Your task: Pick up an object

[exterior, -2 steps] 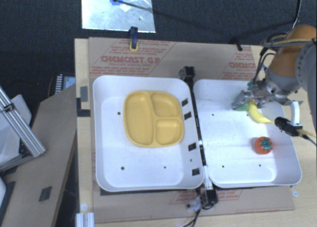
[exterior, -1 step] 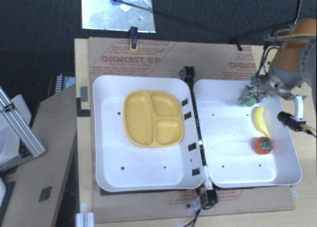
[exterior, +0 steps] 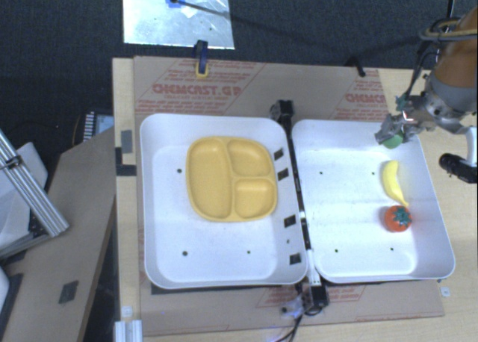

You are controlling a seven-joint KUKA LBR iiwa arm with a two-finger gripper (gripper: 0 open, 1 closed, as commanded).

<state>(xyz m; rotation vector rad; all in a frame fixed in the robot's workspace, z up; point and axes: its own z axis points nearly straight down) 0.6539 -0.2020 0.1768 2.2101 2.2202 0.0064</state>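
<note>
Two shallow white bins, left (exterior: 160, 206) and right (exterior: 351, 258), look like smooth, slightly glossy plastic. A yellow three-compartment plastic tray (exterior: 230, 178) appears smooth and matt. A brown cardboard sheet (exterior: 246, 86) beneath looks matt, and a far silvery sheet (exterior: 179, 4) looks shiny.

Dark carpet floor (exterior: 60, 34) surrounds the cardboard-covered bench (exterior: 246, 83); silver sheet (exterior: 179, 4) lies beyond.

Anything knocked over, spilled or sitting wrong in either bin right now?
Nothing stands out. The yellow divided plate lies flat in the left bin. The banana and the tomato lie near each other in the right bin. The gripper hovers at that bin's far rim.
</note>
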